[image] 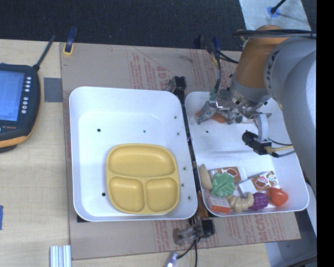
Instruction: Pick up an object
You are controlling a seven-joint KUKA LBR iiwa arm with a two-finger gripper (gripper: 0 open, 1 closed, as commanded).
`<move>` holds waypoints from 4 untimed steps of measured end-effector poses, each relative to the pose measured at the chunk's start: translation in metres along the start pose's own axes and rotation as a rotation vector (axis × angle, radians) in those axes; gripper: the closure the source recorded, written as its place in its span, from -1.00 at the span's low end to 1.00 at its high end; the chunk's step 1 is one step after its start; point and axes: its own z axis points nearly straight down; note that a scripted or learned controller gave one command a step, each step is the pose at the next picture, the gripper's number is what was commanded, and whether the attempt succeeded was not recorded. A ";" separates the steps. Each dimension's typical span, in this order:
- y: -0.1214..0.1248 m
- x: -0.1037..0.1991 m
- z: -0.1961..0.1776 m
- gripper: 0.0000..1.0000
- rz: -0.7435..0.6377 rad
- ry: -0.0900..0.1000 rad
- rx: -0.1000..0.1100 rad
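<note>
Toys [223, 184] lie heaped at the near end of the right bin [222, 144], well apart from the gripper [218, 114], which hangs over that bin's far end. A small orange thing [205, 114] shows just beside the gripper's tip. Whether the gripper is open, closed or gripping it cannot be told.

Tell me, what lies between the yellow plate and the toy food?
In the camera view, the bins' adjoining rims: the plate sits in the left bin, the toy food in the right bin.
</note>
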 end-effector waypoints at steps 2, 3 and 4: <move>0.000 -0.039 0.000 -1.00 0.000 0.001 -0.001; 0.000 -0.001 0.000 -1.00 -0.001 0.000 0.000; 0.000 -0.004 0.000 -1.00 0.000 0.000 -0.001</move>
